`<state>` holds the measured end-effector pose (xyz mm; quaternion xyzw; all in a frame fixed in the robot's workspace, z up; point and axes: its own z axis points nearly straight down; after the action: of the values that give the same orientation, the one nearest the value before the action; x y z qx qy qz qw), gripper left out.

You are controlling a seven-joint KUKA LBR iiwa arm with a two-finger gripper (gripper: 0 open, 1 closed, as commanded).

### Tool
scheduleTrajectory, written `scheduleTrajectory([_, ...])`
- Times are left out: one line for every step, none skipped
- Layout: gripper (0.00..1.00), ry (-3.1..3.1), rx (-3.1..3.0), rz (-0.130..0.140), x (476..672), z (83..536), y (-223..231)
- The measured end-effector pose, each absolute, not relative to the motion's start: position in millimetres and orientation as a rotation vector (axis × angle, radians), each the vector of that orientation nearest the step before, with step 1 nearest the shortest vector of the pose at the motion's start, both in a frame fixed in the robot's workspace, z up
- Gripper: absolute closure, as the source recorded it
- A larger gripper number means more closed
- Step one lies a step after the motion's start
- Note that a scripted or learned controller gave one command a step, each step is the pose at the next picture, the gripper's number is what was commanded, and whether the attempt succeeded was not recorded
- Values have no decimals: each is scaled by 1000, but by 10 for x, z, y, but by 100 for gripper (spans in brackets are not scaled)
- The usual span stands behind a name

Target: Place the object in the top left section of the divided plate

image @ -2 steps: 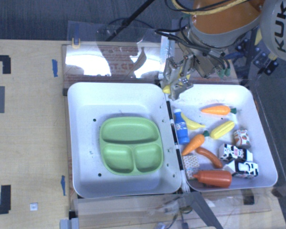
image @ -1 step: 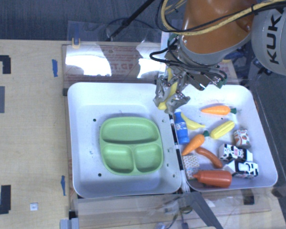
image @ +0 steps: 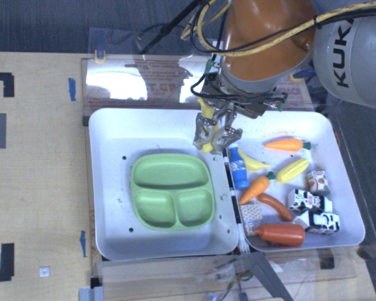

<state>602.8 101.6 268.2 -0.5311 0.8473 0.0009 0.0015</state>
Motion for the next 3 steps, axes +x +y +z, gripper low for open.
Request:
scheduleTrajectory([100, 2215, -2220, 2, 6113, 2400, 1367])
scheduleTrajectory([100, 2101, -2325, 0, 6258, 2853, 1578])
scheduleTrajectory([100, 1865, -2524, 5, 6135, 2598, 2014])
